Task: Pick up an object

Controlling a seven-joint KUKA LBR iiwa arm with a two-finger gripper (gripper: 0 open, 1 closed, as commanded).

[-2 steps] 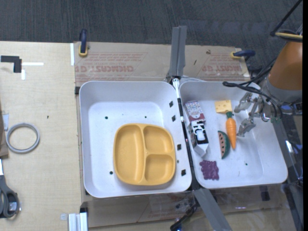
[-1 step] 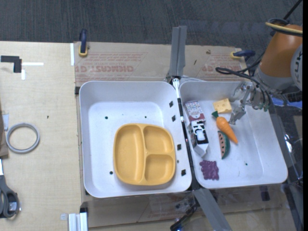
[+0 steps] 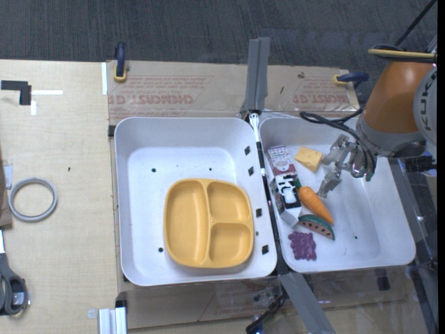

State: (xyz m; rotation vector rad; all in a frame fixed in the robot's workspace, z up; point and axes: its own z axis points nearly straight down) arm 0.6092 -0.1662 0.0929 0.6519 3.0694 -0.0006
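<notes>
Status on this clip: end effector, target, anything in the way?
End effector open, holding nothing, above right bin. Carrot just below it. Watermelon slice against carrot.

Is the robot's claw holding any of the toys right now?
No. The gripper hangs open just above the carrot in the right bin, with nothing between its fingers.

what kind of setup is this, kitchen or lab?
Most likely a lab test bench for robot grasping. A robot arm reaches over two white bins; one holds toy food such as a carrot, the other a yellow divided plate. Clamps pin cardboard to the bench.
</notes>
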